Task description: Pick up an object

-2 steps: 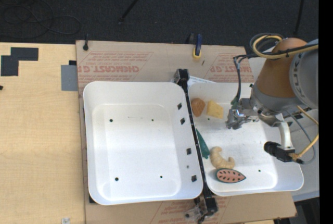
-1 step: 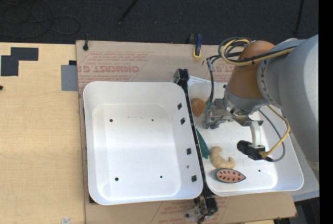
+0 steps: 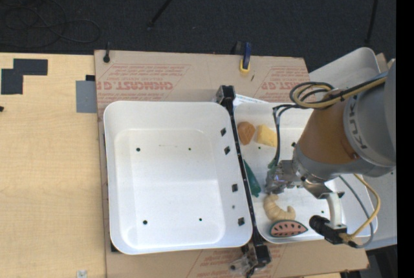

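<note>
In the right bin [image 3: 275, 241] lie several small food-shaped items: an orange-brown round piece [image 3: 245, 133], a pale yellow chunk [image 3: 265, 136], a green piece [image 3: 252, 183] against the divider, a cream croissant shape [image 3: 278, 209] and a watermelon slice [image 3: 288, 228] near the front rim. My gripper [image 3: 277, 182] hangs low over the bin's middle, just above the croissant shape and right of the green piece. The wrist hides its fingers, and nothing shows between them.
The left bin [image 3: 169, 176] is a shallow white tray with small black dots on its floor. A black divider bar [image 3: 236, 167] runs between the bins. Cables [image 3: 310, 94] loop over the arm. Cardboard and a wooden bench surround the bins.
</note>
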`<state>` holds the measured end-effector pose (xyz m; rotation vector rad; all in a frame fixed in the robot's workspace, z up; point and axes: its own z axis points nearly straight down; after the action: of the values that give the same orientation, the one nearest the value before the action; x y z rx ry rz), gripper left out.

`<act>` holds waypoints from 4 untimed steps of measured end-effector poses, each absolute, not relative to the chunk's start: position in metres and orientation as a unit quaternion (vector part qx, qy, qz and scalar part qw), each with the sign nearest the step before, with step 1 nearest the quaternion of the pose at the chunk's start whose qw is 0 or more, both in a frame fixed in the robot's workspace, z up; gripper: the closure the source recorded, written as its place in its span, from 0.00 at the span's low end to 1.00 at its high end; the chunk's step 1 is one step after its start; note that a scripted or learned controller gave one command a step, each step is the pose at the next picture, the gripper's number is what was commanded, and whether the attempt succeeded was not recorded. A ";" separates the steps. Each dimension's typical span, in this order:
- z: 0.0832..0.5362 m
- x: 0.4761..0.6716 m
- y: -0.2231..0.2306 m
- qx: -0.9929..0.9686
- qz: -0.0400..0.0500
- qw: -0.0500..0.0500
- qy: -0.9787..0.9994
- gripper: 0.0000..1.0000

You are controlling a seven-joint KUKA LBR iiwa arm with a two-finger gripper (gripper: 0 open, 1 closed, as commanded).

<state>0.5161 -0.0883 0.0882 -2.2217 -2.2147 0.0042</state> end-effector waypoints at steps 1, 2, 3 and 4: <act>0.088 0.566 -0.083 -0.707 0.000 0.000 -0.708 1.00; 0.147 0.641 -0.088 -0.706 -0.003 -0.004 -0.708 1.00; 0.090 0.642 -0.083 -0.706 0.001 -0.002 -0.708 1.00; 0.092 0.643 -0.084 -0.705 0.000 -0.005 -0.709 0.00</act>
<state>0.6427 -0.0836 0.0921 -2.2221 -2.2340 0.0012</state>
